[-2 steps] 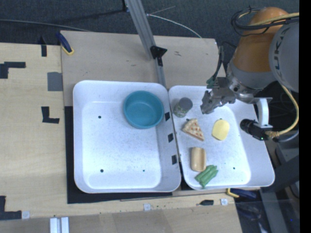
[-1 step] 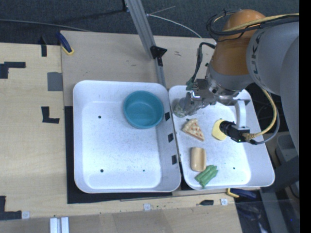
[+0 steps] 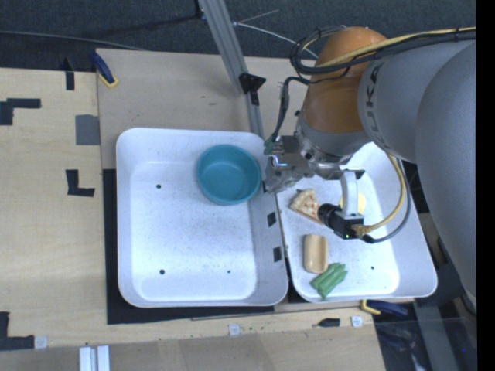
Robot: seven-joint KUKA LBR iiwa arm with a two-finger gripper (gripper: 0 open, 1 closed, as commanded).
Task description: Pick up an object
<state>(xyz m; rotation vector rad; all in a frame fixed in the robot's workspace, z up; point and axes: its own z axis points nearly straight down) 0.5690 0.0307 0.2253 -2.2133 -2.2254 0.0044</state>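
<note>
The pizza slice point(image 3: 305, 204) lies in the right bin point(image 3: 410, 280), near its left wall, with a bun point(image 3: 314, 253) and green pod point(image 3: 329, 279) below it. The tool point(image 3: 288, 168) hangs just above-left of the slice; its opening can't be made out.

The arm point(image 3: 433, 122) has a smooth grey housing with an orange band point(image 3: 340, 83) above the wrist. Black and yellow cables loop beside the orange band.

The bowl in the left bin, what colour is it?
Teal blue, plain; the bowl shows clearly in the camera view.
</note>
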